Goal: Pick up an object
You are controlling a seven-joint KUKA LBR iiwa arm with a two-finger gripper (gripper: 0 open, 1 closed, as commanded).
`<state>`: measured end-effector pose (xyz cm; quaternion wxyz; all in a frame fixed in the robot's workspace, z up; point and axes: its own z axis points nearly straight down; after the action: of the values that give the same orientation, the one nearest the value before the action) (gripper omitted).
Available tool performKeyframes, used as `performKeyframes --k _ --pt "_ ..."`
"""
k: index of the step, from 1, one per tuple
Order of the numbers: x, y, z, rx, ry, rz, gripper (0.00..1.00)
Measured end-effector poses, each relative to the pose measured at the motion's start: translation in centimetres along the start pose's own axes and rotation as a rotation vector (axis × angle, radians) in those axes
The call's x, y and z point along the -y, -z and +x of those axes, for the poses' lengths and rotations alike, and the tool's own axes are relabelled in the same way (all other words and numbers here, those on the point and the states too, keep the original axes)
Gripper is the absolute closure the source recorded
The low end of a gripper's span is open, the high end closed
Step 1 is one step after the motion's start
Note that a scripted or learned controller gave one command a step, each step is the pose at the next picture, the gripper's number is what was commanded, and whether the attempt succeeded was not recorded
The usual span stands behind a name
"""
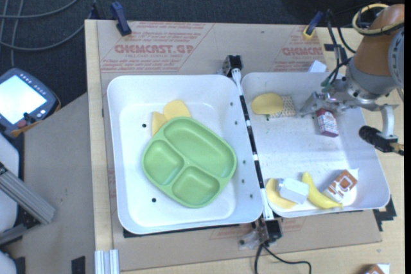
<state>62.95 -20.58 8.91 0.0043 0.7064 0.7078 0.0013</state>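
Arm: we see it reaching in over the upper right corner of the right bin.
Gripper: we place it low over that bin's upper part; we cannot tell its state.
Bottle: a small dark red one lies right under the gripper.
Lower right bin: we find a banana, a white block on a yellow piece, an orange-and-white packet.
Left bin: a green divided plate overlaps yellow pieces.
Sponge: yellow, near the divider.
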Motion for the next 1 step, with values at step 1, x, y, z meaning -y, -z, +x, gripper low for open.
performKeyframes --k 1 --pt "0.17 0.63 0.06 -0.002 -0.001 0.005 1.00"
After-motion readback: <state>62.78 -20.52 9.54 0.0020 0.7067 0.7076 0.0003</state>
